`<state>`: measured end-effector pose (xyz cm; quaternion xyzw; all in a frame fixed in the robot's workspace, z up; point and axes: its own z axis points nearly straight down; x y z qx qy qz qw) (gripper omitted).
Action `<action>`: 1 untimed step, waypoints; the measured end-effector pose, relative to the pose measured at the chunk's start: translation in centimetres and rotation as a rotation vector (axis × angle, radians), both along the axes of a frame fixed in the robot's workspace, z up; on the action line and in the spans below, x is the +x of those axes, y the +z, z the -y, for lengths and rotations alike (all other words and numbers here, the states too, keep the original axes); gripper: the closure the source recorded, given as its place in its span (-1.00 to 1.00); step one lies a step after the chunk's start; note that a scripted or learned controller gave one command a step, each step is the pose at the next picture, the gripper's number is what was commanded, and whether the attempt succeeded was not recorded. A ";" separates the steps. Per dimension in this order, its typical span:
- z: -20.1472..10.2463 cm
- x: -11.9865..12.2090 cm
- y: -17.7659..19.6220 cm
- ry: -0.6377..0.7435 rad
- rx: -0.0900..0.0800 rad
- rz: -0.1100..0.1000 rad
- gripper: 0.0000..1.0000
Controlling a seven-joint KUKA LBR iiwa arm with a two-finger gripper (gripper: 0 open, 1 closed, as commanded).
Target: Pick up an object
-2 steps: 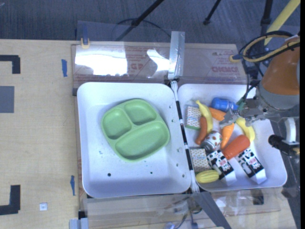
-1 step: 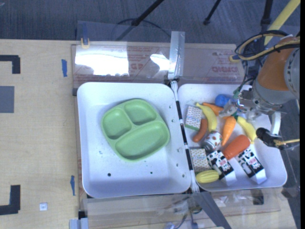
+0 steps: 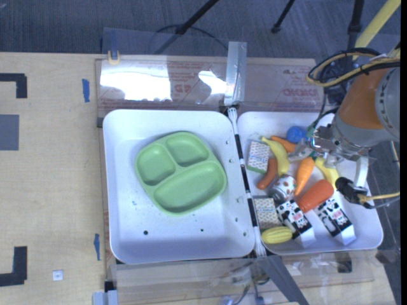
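The right bin (image 3: 372, 237) holds a heap of toy food: a yellow banana (image 3: 278, 148), a blue ball (image 3: 296, 134), an orange carrot (image 3: 304, 171), an orange bottle (image 3: 315, 195), two cow-patterned cartons (image 3: 295, 218) (image 3: 335, 220), a yellow lemon (image 3: 276, 235) and two patterned boxes (image 3: 257, 155) (image 3: 266, 212). My gripper (image 3: 316, 143) hangs over the bin's upper right part, just above the top of the carrot and next to the blue ball. The wrist body covers its tips. Nothing can be seen held in it.
The left bin (image 3: 121, 170) holds a green divided plate (image 3: 181, 171). A metal divider (image 3: 235, 75) and clear sheeting stand behind the bins. Cables (image 3: 331, 68) loop above the arm at the upper right. A wooden bench (image 3: 44, 170) lies to the left.
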<state>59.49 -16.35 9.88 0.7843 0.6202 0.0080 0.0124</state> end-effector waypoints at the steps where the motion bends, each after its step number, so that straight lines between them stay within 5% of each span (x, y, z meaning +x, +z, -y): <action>1: 0.1 0.0 1.0 -0.002 0.000 -0.001 1.00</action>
